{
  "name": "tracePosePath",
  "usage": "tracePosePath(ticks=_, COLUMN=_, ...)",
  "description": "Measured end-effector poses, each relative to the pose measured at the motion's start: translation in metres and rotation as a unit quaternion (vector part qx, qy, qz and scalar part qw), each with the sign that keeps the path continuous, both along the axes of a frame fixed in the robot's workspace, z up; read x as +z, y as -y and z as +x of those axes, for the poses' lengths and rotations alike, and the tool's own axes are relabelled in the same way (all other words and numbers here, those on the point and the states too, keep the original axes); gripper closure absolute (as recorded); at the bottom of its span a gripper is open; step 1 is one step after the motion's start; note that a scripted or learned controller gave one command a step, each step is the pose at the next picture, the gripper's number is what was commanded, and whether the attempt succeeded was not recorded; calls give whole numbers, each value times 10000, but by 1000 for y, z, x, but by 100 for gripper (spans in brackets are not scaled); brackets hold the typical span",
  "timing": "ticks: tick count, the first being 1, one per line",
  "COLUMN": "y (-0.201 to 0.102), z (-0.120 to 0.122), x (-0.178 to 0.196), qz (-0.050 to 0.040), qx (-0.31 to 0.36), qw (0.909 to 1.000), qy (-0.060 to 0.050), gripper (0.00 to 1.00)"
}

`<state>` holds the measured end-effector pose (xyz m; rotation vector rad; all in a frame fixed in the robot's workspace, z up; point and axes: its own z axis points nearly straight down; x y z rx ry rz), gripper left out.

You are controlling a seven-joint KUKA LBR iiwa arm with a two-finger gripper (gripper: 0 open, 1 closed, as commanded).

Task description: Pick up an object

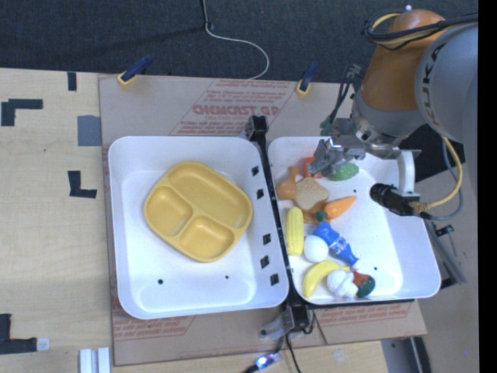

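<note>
so the end effector point(332, 155) is down in the right bin point(411, 264), right over a green thing point(344, 171) at the far end of the toy pile; can't tell what it's doing. glossy plastic food: carrot point(340, 206) pointing right, corn cob point(294, 230) lying lengthwise, banana point(318, 274), blue bottle point(335, 242). left bin point(132, 286) has a yellow divided tray point(198, 209). cardboard over a wood surface point(46, 239).

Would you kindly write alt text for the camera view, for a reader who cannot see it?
The arm's end effector hangs over toy food at the back of the right bin, which also holds a corn cob, carrot, banana and blue bottle. The left bin holds a yellow divided tray.
</note>
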<state>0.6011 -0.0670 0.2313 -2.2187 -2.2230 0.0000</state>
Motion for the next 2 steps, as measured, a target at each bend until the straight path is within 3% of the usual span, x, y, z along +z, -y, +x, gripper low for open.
tracePosePath(ticks=1, y=13, z=3, x=-5, qz=-5, qx=-6, qw=10000, qy=-4, gripper=100)
tracePosePath(ticks=2, y=-5, z=1, x=-4, qz=2, qx=8, qw=10000, qy=-8, gripper=100)
